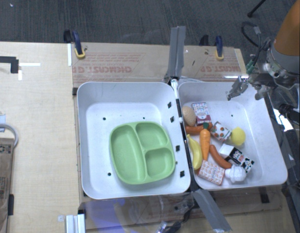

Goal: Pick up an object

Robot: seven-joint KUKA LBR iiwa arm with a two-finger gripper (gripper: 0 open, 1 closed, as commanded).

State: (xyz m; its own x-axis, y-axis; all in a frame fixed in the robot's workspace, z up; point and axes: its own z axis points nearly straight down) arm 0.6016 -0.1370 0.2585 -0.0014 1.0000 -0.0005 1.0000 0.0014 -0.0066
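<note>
On a pale wooden bench (33, 130) (dark carpet (115, 8) behind), the tool (247, 87) hangs spread wide, holding nothing.

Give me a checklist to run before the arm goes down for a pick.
1. Hand carries nothing: ok, nothing between its fingers.
2. Hand over the right bin: ok, above the far right corner.
3. Hand above a target: not ok, the toys lie nearer the camera.
4. Lemon free to grasp: ok, it sits at the pile's edge.
5. Carrot free: not ok, crowded by the banana.
6. Green tray out of the way: ok, in the left bin.
</note>
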